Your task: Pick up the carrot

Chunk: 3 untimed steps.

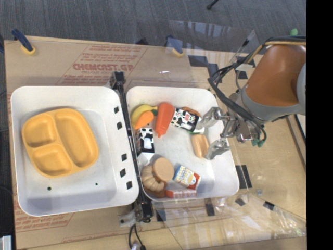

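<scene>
I read the end effector point(214, 133) as open and empty at the right bin's point(229, 177) right side; the carrot point(163, 119) lies well leftward, long axis near-vertical in frame.

We note a yellow divided tray point(59, 141) lying in the left bin point(21, 202). In the right bin point(229, 177) we see a banana point(139, 111), two cow-patterned cartons point(184, 119), a bread roll point(199, 145), a small juice box point(186, 176) and what may be a croissant point(149, 178).
</scene>
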Tool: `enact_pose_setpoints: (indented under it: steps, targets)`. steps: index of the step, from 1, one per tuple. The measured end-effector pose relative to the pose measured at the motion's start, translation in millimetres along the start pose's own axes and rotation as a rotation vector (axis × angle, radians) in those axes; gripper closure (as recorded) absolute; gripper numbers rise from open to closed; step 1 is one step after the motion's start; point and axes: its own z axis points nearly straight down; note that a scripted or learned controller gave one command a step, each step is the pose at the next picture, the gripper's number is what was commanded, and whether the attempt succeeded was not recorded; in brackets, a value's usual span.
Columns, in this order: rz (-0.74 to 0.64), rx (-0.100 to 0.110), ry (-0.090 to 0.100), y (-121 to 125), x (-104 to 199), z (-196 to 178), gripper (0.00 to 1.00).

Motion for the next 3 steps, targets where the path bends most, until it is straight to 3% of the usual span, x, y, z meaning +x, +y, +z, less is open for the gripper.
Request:
enact_pose_setpoints:
  steps: [1, 2, 3]
  targets:
    - [0.171, 0.001, -0.006, -16.3, -16.7, 136.6, 0.0]
    - [0.369, 0.0, -0.005, -17.3, -52.5, 136.3, 0.0]
    - [0.323, -0.004, -0.004, 40.7, -106.2, 136.7, 0.0]
